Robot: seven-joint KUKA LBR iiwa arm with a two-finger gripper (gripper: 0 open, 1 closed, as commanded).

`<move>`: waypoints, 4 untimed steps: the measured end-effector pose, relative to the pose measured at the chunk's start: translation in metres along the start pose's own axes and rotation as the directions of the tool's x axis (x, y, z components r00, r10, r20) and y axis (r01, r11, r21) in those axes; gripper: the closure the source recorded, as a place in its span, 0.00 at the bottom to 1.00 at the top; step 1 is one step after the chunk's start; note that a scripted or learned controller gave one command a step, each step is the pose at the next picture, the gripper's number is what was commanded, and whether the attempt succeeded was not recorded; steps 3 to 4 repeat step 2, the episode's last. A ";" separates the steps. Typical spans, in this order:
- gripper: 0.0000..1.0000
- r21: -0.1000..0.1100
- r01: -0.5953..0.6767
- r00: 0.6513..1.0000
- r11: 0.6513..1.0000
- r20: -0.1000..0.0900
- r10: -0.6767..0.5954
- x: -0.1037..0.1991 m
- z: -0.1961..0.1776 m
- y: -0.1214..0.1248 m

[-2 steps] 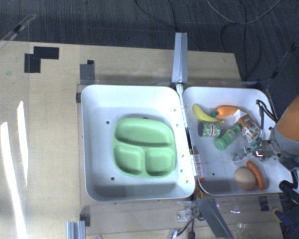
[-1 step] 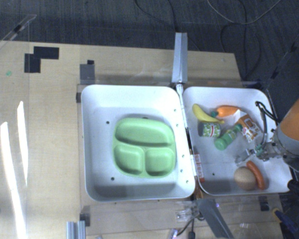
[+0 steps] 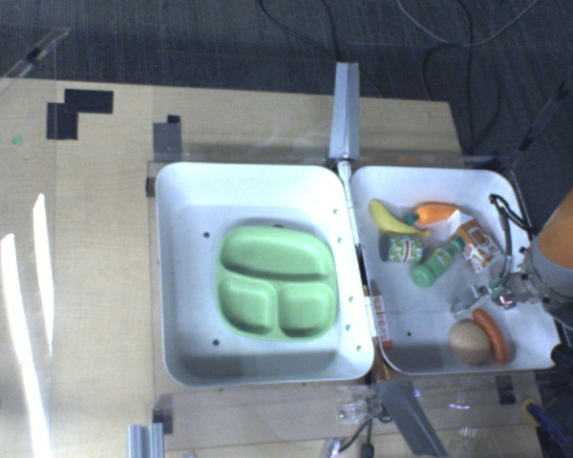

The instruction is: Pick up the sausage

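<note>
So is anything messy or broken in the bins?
Nothing looks broken or spilled. The right bin holds a loose jumble: banana, green bottle, sausage. The green tray sits tidily in the left bin.

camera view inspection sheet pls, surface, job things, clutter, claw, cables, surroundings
surface: wooden bench bearing two white bins; left bin holds a green divided tray.
job's things: sausage lies in the right bin, near corner, touching a beige ball.
clutter: banana, carrot, small can, green bottle, packet, all in the right bin.
claw: claw sits just above the sausage; fingers too blurred to judge.
cables: black cables loop on the floor behind the bench.
surroundings: dark carpet; black tape marks on the bench.
</note>
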State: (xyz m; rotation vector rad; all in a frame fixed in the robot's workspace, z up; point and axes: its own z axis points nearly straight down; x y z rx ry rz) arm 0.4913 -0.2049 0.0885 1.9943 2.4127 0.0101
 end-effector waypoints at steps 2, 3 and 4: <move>1.00 0.005 0.151 0.989 0.989 -0.002 -0.151 -0.004 -0.014 0.018; 1.00 0.005 0.151 0.989 0.989 -0.002 -0.151 -0.004 -0.014 0.018; 1.00 0.005 0.151 0.989 0.989 -0.002 -0.151 -0.004 -0.014 0.018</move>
